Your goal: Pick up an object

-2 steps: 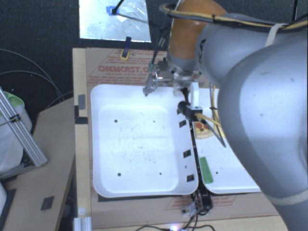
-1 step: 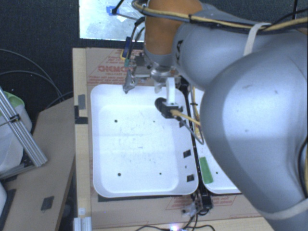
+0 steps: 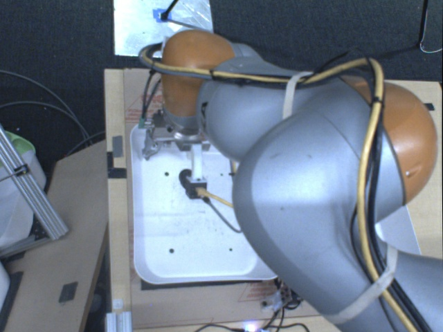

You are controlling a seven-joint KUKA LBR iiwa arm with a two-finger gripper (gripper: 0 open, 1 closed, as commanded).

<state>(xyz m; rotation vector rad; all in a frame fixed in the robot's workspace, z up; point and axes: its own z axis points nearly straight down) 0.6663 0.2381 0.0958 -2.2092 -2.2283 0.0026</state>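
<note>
1. Over the far edge of the left bin (image 3: 163,244), toward its far-left corner, the gripper (image 3: 176,142) hangs low beneath the orange band (image 3: 190,61) of the arm (image 3: 304,158), close above the white floor.
2. Whether the gripper is open or closed cannot be told from this slant, because the wrist and its fittings mask the tip. I cannot make out anything clamped in it.
3. Where the object to be picked lies cannot be told either. The floor of the left bin, from its near edge up to the gripper, carries just small dark dots and faint scuffs. The arm's bulk covers the bin's right edge and the whole right side of the bench (image 3: 118,206).
4. The step in hand, as I judge it, is the reach-and-descend part of 1 pick attempt. The gripper is down at bin level by the far edge with no grasp confirmed, so the task looks to be at an early stage.
5. The next move calls for a real target under the tip. If something sits beneath the wrist, the gripper should close on it and lift straight up, away from the far wall.
6. If the tip is over bare floor, the arm probably needs to rise clear of the rim and aim again elsewhere. Only a lift would show whether anything has been taken.
</note>
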